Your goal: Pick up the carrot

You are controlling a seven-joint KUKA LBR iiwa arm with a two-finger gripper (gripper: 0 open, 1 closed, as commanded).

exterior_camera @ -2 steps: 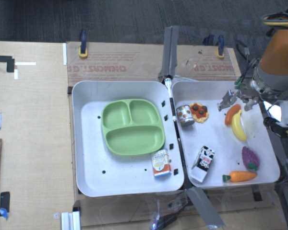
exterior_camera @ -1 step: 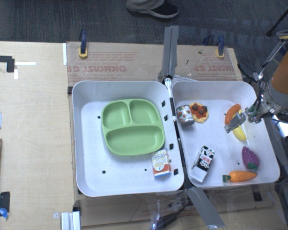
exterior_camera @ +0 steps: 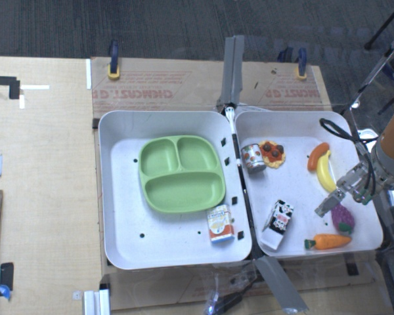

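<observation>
The carrot point(exterior_camera: 328, 241), orange with a green stub at its left end, lies flat along the front edge of the right bin point(exterior_camera: 295, 126). My gripper point(exterior_camera: 331, 203) reaches in from the right and hangs above the bin floor, a little behind and above the carrot. It sits next to a purple bunch of grapes point(exterior_camera: 344, 219), which lies between it and the carrot. Nothing shows in its grasp.
The right bin also holds a yellow banana point(exterior_camera: 326, 174), an orange piece point(exterior_camera: 317, 155), a pizza slice point(exterior_camera: 274, 153), a small can point(exterior_camera: 252, 157) and a milk carton point(exterior_camera: 278, 219). In the left bin are a green divided plate point(exterior_camera: 182, 173) and a small juice box point(exterior_camera: 220, 224).
</observation>
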